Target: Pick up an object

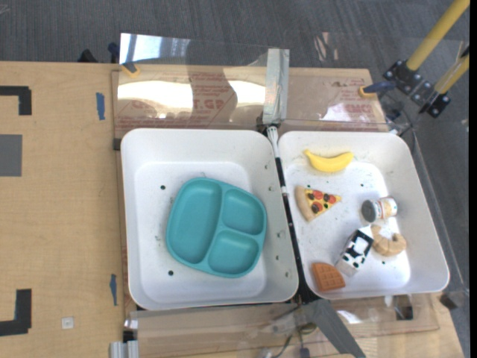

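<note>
The right bin (425, 192) holds several small items. A yellow banana (329, 160) lies near its far edge. A pizza slice (316, 201) rests left of centre. A small can (378, 209) lies on its side toward the right. A tan doughnut (390, 242) sits just below the can, touching a black and white carton (356, 250). A brown waffle (327, 276) lies at the near edge.
The left bin (141, 162) holds a teal divided plate (216, 227). Clear plastic walls (194, 88) stand behind both bins. A yellow pole with black clamps (425, 58) rises at the upper right. Cardboard (52, 200) covers the bench to the left.
</note>
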You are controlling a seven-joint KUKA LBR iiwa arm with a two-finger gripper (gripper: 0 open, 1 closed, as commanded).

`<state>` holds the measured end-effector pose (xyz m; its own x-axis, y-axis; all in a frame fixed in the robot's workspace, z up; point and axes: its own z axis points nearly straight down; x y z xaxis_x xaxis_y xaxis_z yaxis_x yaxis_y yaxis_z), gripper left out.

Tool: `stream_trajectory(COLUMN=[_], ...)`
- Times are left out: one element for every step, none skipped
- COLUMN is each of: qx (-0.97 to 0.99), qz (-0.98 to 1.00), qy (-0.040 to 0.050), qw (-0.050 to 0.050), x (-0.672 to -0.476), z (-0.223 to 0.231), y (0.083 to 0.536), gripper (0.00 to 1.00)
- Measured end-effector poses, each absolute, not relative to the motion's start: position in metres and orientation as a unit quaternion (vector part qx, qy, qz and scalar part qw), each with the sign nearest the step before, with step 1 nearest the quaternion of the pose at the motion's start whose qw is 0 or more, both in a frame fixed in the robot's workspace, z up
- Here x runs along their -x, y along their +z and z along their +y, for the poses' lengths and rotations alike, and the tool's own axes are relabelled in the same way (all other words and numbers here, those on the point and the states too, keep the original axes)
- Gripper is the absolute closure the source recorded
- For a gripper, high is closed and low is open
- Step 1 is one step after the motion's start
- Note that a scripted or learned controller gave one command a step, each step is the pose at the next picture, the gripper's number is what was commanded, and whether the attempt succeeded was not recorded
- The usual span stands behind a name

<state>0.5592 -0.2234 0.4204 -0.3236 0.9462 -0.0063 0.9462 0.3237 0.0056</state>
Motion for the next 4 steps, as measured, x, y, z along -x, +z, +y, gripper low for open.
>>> stream_trajectory(qx=[-0.683,-0.805,-0.883,-0.954], qz=[0.73,0.593,0.469,0.3], qy=[0.0,0.0005,0.0002,0.0002], qw=[0.001,0.003,0.002,0.001], x=[-0.491,-0.48,-0.48,-0.48], z=[-0.224,-0.224,-0.214,-0.208], y=[0.45,0.486,0.485,0.485], gripper=[1.0,1.0,1.0,1.0])
